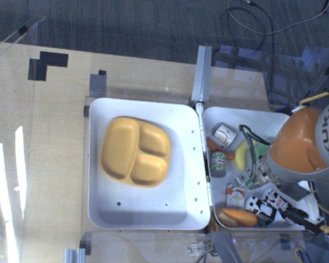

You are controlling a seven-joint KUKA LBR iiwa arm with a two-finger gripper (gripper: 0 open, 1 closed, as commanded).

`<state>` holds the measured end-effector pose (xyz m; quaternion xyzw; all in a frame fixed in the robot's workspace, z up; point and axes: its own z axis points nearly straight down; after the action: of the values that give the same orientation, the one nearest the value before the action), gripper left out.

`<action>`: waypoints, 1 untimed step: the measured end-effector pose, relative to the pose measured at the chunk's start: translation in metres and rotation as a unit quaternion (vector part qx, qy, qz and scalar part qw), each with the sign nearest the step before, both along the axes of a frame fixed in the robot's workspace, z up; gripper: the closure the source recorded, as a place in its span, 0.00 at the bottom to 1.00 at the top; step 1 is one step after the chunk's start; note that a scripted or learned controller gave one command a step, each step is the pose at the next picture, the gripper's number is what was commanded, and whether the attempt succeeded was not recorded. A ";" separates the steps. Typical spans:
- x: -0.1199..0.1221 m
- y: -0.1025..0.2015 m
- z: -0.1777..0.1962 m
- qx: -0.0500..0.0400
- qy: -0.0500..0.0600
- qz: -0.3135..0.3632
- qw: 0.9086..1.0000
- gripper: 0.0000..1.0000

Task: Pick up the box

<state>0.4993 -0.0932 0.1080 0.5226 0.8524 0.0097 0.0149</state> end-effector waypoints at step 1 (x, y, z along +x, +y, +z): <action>0.000 0.000 0.000 0.000 0.000 0.000 1.000 0.00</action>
<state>0.4993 -0.0935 0.1081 0.5228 0.8523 0.0095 0.0151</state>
